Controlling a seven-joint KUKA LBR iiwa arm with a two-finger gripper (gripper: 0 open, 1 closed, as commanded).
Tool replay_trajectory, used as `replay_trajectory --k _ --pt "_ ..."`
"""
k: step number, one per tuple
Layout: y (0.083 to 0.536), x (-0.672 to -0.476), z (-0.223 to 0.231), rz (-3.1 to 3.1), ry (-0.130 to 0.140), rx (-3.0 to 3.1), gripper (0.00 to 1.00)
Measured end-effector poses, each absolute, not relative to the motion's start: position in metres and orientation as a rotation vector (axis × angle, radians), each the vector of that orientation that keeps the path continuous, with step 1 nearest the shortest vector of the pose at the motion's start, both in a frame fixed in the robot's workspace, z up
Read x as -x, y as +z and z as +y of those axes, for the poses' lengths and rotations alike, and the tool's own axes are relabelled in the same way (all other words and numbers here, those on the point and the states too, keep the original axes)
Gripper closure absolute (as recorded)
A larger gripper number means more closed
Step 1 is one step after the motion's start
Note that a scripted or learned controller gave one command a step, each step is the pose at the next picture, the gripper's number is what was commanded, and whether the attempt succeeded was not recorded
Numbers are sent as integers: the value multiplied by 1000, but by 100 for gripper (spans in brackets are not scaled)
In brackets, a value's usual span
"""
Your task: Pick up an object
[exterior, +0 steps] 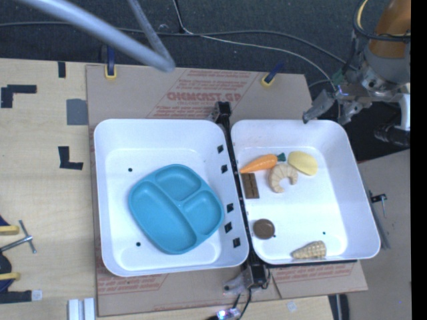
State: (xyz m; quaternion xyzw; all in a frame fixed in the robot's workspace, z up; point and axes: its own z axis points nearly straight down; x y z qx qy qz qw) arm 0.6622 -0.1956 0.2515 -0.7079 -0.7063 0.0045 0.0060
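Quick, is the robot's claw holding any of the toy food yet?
Gripper: above the right bin's far corner, holding nothing; open or shut cannot be told.

red "CHEMCAST GP" print, repeated, on brown cardboard sheet [200,95]

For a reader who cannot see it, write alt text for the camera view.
The gripper hovers by the right bin's upper edge, above a carrot, croissant, lemon and corn. The left bin holds a blue tray.

A blue plate [175,207] lies in a white bin [110,179]; nearby, an orange carrot [259,163] and yellow lemon [303,163].
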Motion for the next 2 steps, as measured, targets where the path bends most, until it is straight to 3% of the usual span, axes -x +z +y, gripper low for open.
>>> replay_trajectory --k 1,2 --pt "261 -665 -195 -2223 2 2219 0" --pt "198 -664 -187 -2220 7 2216 0"
